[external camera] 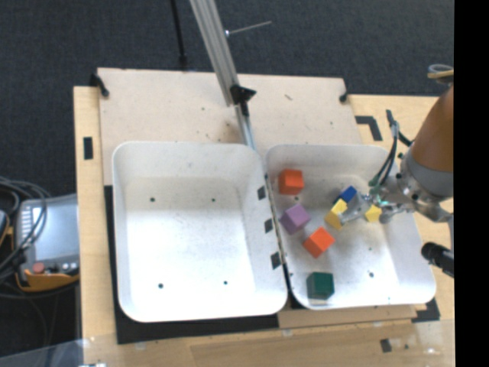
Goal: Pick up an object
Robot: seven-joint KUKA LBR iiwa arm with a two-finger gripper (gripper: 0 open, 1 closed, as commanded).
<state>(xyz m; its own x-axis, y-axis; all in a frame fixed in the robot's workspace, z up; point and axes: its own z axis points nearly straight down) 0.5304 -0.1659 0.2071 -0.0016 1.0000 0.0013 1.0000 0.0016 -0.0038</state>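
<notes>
The arm (437, 140) is orange at its upper band, grey below at the wrist. Dark and green cables run alongside toward a small metallic gripper (359, 209).

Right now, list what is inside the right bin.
The right bin holds two orange blocks, a purple block, a green block, a blue block and yellow blocks. The gripper covers whatever lies beneath it.
</notes>
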